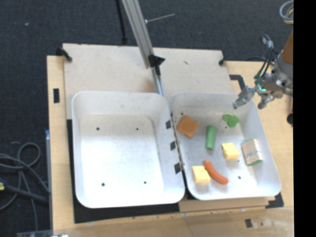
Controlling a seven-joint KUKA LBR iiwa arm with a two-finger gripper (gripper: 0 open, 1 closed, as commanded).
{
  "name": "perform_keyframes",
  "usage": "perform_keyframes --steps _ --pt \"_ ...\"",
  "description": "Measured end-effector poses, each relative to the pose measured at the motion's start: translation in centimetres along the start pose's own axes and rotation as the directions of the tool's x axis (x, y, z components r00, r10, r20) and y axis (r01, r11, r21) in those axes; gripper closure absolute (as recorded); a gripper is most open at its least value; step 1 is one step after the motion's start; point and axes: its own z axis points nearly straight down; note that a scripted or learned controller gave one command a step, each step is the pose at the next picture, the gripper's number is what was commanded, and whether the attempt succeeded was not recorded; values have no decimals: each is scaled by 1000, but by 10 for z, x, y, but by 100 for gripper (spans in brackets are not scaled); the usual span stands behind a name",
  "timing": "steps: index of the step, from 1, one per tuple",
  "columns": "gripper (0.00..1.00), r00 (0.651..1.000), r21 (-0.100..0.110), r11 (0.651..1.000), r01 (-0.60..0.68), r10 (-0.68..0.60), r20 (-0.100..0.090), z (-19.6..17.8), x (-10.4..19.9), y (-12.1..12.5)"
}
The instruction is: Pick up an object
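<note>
End effector [253,98] over far right rim of right bin [269,181], fingers spread, nothing between them

We see all objects in the right bin: green blob [230,119] nearest the end effector, green cylinder [211,137] just left of it, orange-brown block [187,126] further left, yellow cube [230,150], speckled block [252,152], orange sausage [216,172] and yellow block [201,174] toward the bin's near side

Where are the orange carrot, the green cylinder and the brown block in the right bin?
orange carrot [216,173], camera view, on the middle of its length.
green cylinder [211,137], camera view, on the middle of its side.
brown block [187,126], camera view, on the middle of its top face.
</note>
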Motion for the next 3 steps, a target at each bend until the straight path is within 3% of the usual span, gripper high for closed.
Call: perform_keyframes --steps 1,3 --pt "0 1000 -3 1000 2 -2 5 -3 -1 0" --pt "0 1000 1 1000 -2 2 4 104 0 -3"
